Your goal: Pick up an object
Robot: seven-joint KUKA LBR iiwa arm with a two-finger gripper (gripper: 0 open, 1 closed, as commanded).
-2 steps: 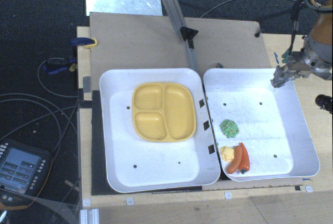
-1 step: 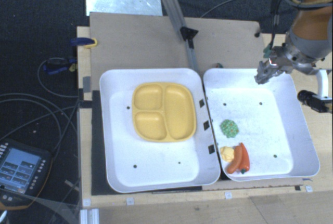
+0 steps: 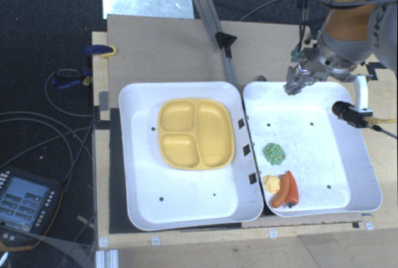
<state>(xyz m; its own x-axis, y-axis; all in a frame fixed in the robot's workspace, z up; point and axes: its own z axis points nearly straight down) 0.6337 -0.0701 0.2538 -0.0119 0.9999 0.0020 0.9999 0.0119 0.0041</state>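
Grey metal fingers are seen hanging over the far edge of the right bin, well apart from anything that could be picked; whether they are parted or closed cannot be told, as they are small and dark against the wrist, and nothing is seen between them. Outward from there, a green broccoli-like piece is found near the middle-left of the same bin, and nearer the front wall an orange carrot-shaped toy lies touching a small yellow piece. The green piece is judged the easiest target, since it stands alone with room on all sides; it is probably light, knobbly and slightly soft, so a grip across its widest part should hold. The orange toy is likely smooth, stiff and slippery, and is best taken across its narrow width at mid-length, though the yellow piece beside it may be nudged. In the left bin a yellow divided plate is set, flat and hard to grip. Both bins rest on the bench.
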